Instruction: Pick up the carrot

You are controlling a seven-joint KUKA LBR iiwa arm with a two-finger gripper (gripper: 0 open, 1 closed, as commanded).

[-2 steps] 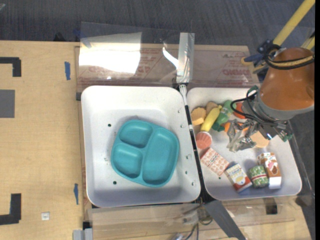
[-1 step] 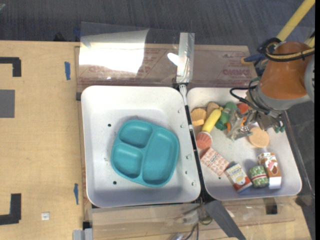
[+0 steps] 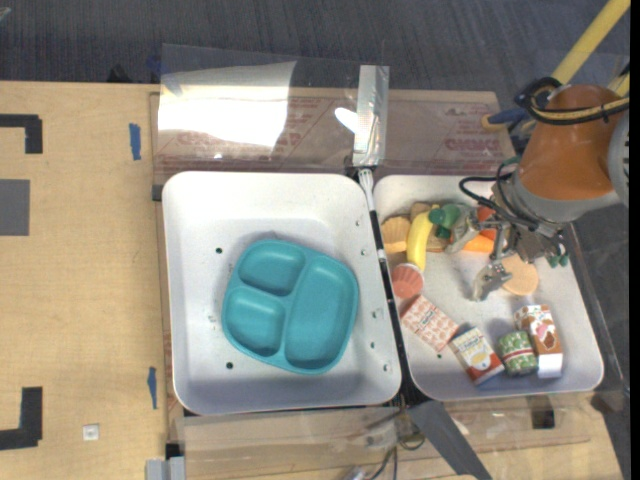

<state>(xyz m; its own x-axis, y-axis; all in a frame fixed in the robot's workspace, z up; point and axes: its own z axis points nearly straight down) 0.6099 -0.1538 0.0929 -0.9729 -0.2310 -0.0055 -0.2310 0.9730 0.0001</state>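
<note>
The carrot (image 3: 481,241) is orange with a green leafy top (image 3: 447,215). It lies near the back of the right bin (image 3: 585,368), partly hidden under the wrist. My gripper (image 3: 488,282) hangs over the middle of that bin, just in front of the carrot and beside a tan disc (image 3: 522,281). The arm's orange band (image 3: 565,158) sits above it at the right. Nothing is visibly held by the gripper.
A banana (image 3: 417,240) and a pink round piece (image 3: 406,281) lie left of the carrot. A pink packet (image 3: 430,324), a small carton (image 3: 474,354), a green can (image 3: 516,351) and a red-white carton (image 3: 541,334) line the front. The left bin (image 3: 190,218) holds a teal divided plate (image 3: 290,304).
</note>
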